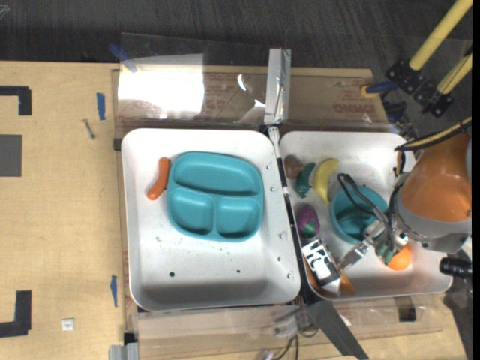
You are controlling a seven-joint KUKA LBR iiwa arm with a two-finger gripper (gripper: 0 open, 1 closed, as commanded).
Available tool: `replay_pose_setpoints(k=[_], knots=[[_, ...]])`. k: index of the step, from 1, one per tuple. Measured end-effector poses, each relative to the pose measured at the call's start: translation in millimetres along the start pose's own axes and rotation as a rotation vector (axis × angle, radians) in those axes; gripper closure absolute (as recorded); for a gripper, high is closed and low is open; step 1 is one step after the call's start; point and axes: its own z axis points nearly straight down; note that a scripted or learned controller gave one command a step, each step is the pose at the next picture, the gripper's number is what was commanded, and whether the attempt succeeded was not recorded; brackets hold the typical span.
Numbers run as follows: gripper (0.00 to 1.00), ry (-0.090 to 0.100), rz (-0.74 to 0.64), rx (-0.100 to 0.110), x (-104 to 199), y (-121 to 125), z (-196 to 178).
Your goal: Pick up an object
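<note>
Target undecided: task names no item, so candidates are whatever lies in the right bin (352, 142), where the arm is. Closest to the gripper (365, 247) are a small orange ball (400, 259), just right of it by the near wall, and a teal cup (354, 214) directly beyond it, on the far side. Whether the tool is spread or pressed together, cannot tell; metal parts blur into cable and clutter, and nothing is visibly pinched. Judgement: step in hand is descent toward a grasp, nothing secured yet. To do it well, commit to one item with free space either side; the ball sits close to the bin's near wall and would likely roll if nudged, the cup's rim offers a firmer bite. Avoid the dark cable looped over the cup. Right bin also holds a yellow piece (326, 178) far of the cup, a small brown and green item (300, 175) near the divider, a purple round item (307, 217) left of the cup, and a black-and-white box (320, 262) at the near left corner, touching or nearly touching the bin's left wall. Left bin (150, 268): a teal divided plate (216, 195), three compartments, nothing in them, and an orange carrot-like stick (159, 178) just beside the plate's left edge, apparently apart from it.
</note>
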Motion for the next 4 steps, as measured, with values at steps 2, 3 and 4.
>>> replay_pose_setpoints(k=[2, 3, 4], knots=[[0.0, 0.004, -0.102, -0.001, -25, 62, 2], [0.0, 0.008, -0.131, 0.0, 6, 24, -7], [0.0, -0.005, -0.152, -0.009, 3, 8, 0]])
